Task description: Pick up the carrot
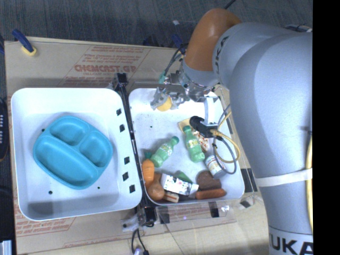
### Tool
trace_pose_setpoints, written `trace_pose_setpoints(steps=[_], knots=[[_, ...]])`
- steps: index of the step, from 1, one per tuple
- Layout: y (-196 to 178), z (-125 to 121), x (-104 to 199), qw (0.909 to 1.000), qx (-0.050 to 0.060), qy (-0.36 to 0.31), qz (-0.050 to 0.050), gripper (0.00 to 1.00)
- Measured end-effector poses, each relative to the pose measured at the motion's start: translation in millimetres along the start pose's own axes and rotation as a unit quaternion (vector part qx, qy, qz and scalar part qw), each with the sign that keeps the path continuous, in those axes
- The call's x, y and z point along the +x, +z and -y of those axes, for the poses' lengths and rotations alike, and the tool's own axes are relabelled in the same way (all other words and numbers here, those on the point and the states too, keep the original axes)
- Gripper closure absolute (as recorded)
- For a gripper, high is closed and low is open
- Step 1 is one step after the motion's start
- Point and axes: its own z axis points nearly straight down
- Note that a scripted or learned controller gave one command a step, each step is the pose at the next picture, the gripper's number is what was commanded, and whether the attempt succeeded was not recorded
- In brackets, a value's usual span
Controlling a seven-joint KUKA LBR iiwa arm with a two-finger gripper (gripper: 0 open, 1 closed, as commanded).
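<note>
The carrot (148, 170) is a short orange piece lying near the left wall of the right bin (139, 122), toward its front. My gripper (162, 98) hangs over the far left corner of that bin, well behind the carrot and apart from it. A small yellow object (166, 104) lies right under the gripper's tip. The grey arm with its orange band (208, 31) covers the bin's far right part.
Around the carrot lie a green bottle (163, 151), a second green bottle (194, 144), a small can (214, 166), a white carton (177, 185), a brown roll (155, 192) and a sausage (211, 194). The left bin (32, 102) holds a blue divided plate (73, 150).
</note>
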Motion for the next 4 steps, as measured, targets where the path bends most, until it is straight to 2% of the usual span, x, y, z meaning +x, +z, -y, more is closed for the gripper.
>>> trace_pose_setpoints(steps=[1, 2, 3, 4], knots=[[-38.3, 9.5, 81.4, 0.9990, -0.003, 0.044, 0.001, 1.00], [-77.3, 45.4, 231.8, 0.9992, -0.003, 0.041, -0.001, 1.00], [-158.8, 88.2, 171.6, 0.9930, -0.004, 0.118, 0.001, 1.00], [-61.4, 91.0, 247.0, 0.9807, 0.003, 0.195, 0.004, 1.00]])
